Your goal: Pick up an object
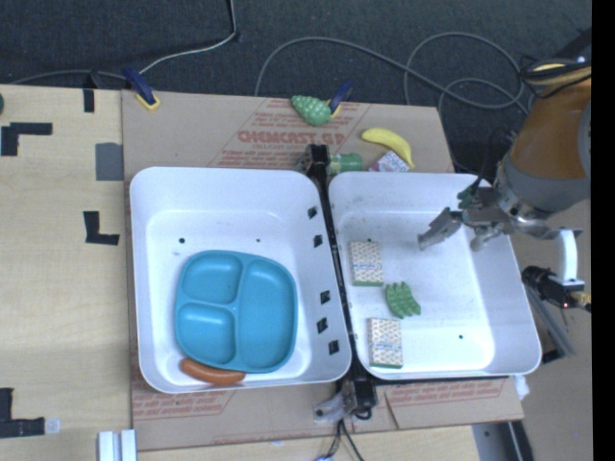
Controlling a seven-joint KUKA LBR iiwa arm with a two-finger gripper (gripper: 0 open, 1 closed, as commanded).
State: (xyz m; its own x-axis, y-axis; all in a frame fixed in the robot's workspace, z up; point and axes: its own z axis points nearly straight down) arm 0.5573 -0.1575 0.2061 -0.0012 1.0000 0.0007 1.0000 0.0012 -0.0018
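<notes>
A dark carpeted floor (288,17) is seen across the top of the frame, crossed by loose cables (452,56), and a sheet of printed cardboard (240,133) is laid over the pale bench (48,257) at the left, likely to steady the two bins that sit on it. The left bin (154,190) is taken up by a blue divided plate (235,310), with an orange sausage-like toy (211,373) tucked against the plate's lower edge. In the right bin (500,353), three candidates for the pick are spread down the left half: a patterned sponge (366,262), a green leafy toy (403,299) just below and right of it, and a second sponge (385,342) near the bottom wall. Outside the bins, a banana (388,143) and a green toy (311,109) are left on the cardboard at the top. The gripper (459,227) is held over the upper right of the right bin, well apart from all three items; its fingers are splayed and nothing is gripped between them. A move down and left is judged to be called for, the green leafy toy being nearest.
</notes>
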